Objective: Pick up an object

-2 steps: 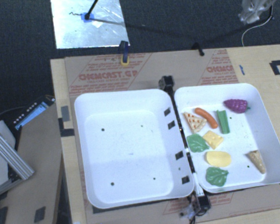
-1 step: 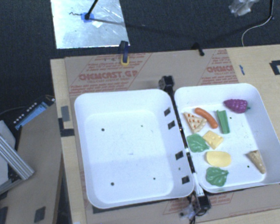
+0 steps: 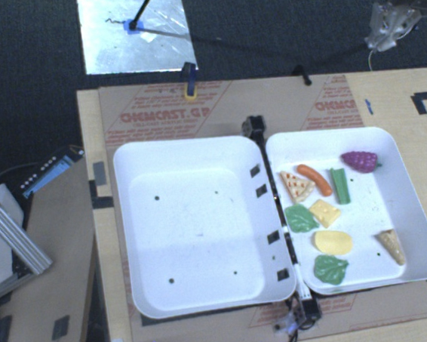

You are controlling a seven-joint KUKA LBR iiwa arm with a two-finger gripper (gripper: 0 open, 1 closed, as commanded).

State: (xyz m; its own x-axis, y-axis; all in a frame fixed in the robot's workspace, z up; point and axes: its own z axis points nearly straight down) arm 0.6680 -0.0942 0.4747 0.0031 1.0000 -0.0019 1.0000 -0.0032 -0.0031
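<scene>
Hand: the hand point(image 3: 391, 22) sits at the top right corner of the camera view, over dark floor beyond the tabletop point(image 3: 162, 111), well apart from both bins. It is small and blurred there; whether it is released or clenched I cannot tell, and nothing can be seen in it.
Right bin: the right bin point(image 3: 408, 184) carries all 9 toy foods.
Left bin: the left bin point(image 3: 197, 229) lies beside it, further from the hand.
Nearest thing: the purple grapes point(image 3: 360, 161), in the right bin's far right part, lie closest to the hand, straight down the view from it.
Others: a green stick point(image 3: 340, 186), an orange sausage point(image 3: 315, 179), a pizza wedge point(image 3: 297, 186), a yellow cheese block point(image 3: 325, 212), a green leaf point(image 3: 300, 219), a yellow oval piece point(image 3: 332, 242), a second green leaf point(image 3: 331, 269) and a tan cone point(image 3: 392, 246).
Long axes: the green stick runs up and down the view; the sausage runs on a slant from upper left to lower right.
Key relation: every candidate lies toward the view's bottom and slightly left of the hand, so the coming move is probably a reach in over the right bin's far rim, then a descent.
Stage: judged as the very start; no pick is yet made.
Risk: the pieces around the cheese block crowd each other; the grapes and the cone stand freer.
</scene>
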